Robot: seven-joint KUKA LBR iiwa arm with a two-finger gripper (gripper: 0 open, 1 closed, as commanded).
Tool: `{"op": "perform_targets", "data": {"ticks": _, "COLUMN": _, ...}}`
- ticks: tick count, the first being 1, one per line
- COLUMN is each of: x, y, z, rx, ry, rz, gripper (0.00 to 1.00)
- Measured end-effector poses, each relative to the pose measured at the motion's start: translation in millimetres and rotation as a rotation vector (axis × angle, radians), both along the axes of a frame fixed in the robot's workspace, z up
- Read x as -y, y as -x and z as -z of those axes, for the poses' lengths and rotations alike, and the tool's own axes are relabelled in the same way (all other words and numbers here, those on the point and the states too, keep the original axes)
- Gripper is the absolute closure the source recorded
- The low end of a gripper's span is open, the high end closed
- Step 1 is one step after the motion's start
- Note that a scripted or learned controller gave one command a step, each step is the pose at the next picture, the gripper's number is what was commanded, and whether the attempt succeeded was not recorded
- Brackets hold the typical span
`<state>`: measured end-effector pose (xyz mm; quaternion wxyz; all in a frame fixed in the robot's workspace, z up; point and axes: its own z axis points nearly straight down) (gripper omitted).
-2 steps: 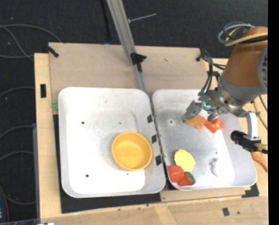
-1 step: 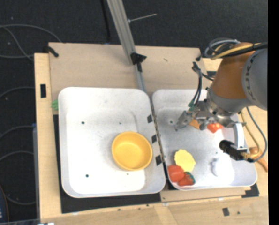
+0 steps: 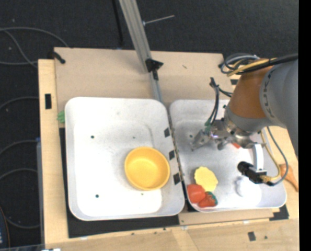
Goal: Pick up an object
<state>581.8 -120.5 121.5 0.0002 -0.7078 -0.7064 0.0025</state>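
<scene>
Looking down on the bench (image 3: 118, 72) from the slanted overhead camera, two white bins are sitting side by side, their inner walls touching down the middle. The left bin (image 3: 92, 119) is offering plenty of open floor: a yellow bowl (image 3: 147, 168) is sitting mouth-up toward its near right corner, close to the dividing wall, and everything to the left and far side of it is bare white. The right bin (image 3: 186, 114) is tighter, because the arm (image 3: 260, 95) is reaching in from the right and hanging over its middle, the orange band showing just above the wrist. The gripper (image 3: 214, 138) is hovering over the middle of that bin, well clear of the near wall, and whether it is open or closed I cannot tell; nothing is visibly caught in it. Nearer the front edge, a yellow object (image 3: 206, 177) is lying flat on the floor, roughly round with a lumpy outline, so no clear long axis is showing. Just beside it, tucked into the near left corner, a red object (image 3: 200, 195) with a bit of green on its right side is pressing close to the bin wall, its longer side running roughly left to right along the front rim. A metal pole (image 3: 137, 30) is slanting up from the bench behind the bins.
</scene>
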Motion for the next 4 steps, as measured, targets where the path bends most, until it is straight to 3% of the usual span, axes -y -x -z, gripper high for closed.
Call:
{"op": "perform_targets", "data": {"ticks": 1, "x": 3, "y": 0, "z": 22, "rx": 0.002, "ry": 0.001, "rz": 0.0, "gripper": 0.0}}
{"op": "perform_targets", "data": {"ticks": 2, "x": 2, "y": -1, "z": 10, "rx": 0.007, "ry": -0.002, "rz": 0.005, "gripper": 1.0}}
{"op": "perform_targets", "data": {"ticks": 4, "x": 11, "y": -12, "z": -98, "rx": 0.011, "ry": -0.003, "rz": -0.005, "gripper": 1.0}}
